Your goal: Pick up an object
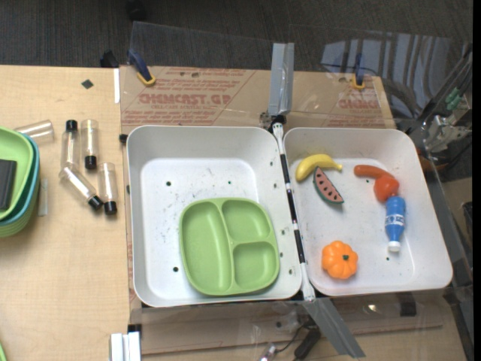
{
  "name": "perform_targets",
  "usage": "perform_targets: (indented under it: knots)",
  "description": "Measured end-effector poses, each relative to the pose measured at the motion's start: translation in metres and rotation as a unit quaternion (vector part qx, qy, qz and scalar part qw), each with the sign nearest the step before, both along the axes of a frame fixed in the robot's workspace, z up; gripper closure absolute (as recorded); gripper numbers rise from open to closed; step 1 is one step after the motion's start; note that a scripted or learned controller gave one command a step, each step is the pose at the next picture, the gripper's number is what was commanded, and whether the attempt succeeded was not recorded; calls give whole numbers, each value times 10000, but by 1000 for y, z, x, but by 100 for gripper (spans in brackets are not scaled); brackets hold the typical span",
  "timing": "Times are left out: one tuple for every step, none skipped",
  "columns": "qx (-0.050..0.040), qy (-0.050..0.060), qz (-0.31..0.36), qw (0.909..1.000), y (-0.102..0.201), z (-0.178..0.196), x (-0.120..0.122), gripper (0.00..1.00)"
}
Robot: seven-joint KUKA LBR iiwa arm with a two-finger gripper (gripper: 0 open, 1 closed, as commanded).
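Objects for the pick all sit in the right bin (361,228), five of them, none touching the bin walls.
- banana (316,165): far-left corner area, lying flat, curve opening toward the near side
- watermelon slice (328,186): just near-right of the banana, close to it; can't tell if they touch
- red-orange piece (378,179): far-right area, red end pointing left, orange end toward the near side; exact shape unclear
- blue bottle (394,221): lying down just near of the red-orange piece, white cap end pointing near; the two look in contact or very close
- pumpkin (340,259): near side, mid-bin, upright, well apart from the rest

Left bin (154,201): holds a green divided plate (229,245), three compartments, sitting toward the near-right corner. Bin floor looks scuffed with dark specks.

Bench left of the bins: several clear vials (89,168) with black caps, lying loose. A stack of green trays (16,183) at the left edge.

End effector state: cannot tell.
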State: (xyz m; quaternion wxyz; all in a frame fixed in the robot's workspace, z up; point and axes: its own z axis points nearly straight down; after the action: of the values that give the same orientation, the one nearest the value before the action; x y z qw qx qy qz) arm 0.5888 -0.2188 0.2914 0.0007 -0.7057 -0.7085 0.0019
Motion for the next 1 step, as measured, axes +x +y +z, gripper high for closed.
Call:
perform_targets:
  knots:
    - [6, 4, -769, 9970, 51, -80, 7, 100]
